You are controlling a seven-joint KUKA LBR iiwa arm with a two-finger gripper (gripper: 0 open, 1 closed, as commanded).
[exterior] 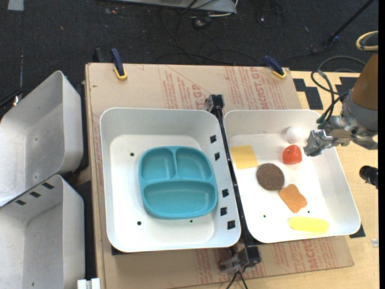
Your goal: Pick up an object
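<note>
The right bin [337, 179] holds several small food items: a pale yellow square slice [244, 157], a dark brown round patty [271, 176], a red rounded piece [292, 155], a white ball [296, 133], an orange piece [293, 197] and a yellow piece [308, 224]. My gripper [315, 143] hangs over the right bin's upper right part, just right of the red piece and the white ball. Nothing shows between its fingers.
The left bin [120, 161] holds a teal divided plate [178, 182]. Two spare white bins [36, 161] stand off the bench at the left. Blue and yellow clamps [119, 64] grip the board's far edge, and cables lie at the upper right.
</note>
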